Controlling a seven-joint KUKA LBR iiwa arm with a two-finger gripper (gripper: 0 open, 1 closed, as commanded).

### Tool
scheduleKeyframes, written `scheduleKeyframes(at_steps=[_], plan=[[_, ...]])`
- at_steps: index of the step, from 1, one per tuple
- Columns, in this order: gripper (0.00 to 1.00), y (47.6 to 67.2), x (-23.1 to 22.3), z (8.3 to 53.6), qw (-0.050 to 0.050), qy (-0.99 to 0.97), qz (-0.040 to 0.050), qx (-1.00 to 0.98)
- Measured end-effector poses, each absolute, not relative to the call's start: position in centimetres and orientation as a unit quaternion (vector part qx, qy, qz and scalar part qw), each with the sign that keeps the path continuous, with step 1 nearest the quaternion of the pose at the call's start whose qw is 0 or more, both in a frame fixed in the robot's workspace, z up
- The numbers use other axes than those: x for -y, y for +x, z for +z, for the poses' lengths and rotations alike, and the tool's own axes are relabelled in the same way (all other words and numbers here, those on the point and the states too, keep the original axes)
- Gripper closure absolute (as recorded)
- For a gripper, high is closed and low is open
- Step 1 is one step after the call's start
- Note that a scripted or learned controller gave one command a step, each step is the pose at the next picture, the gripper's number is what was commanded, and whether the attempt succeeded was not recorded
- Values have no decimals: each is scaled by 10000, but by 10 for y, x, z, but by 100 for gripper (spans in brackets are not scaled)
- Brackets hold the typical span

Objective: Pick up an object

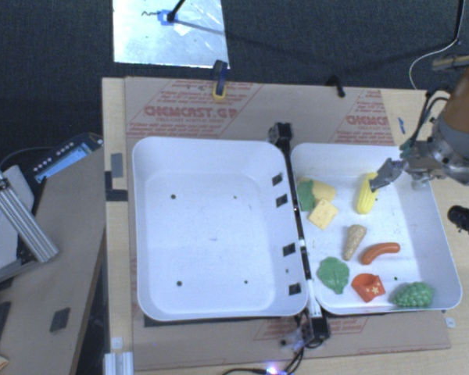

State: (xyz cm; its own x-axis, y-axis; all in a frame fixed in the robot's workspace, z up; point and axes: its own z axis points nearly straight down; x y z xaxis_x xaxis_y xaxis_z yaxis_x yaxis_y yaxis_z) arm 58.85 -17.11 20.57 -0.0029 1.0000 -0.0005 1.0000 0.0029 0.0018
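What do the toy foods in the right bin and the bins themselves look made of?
The corn, sausage and tomato look like moulded plastic: flat saturated colours, slight sheen, though rubber is possible. The cheese wedge looks matte, perhaps foam or plastic. The right bin and left bin appear to be thin, smooth white plastic with rounded formed rims.

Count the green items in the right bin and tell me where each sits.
3. A green leaf piece lies against the divider at the upper left, a lettuce leaf by the lower left, and a broccoli in the bottom right corner. Others may be hidden beneath the claw.
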Motion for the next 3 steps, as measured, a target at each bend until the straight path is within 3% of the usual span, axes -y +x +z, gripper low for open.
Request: scheduleKeyframes(at_steps=[1, 2, 3], plan=[[0, 578, 132, 79, -32, 7047, 0, -7095], [0, 553, 136, 84, -10, 7065, -5, -7077], [0, 586, 106, 85, 17, 7043, 12, -7099]])
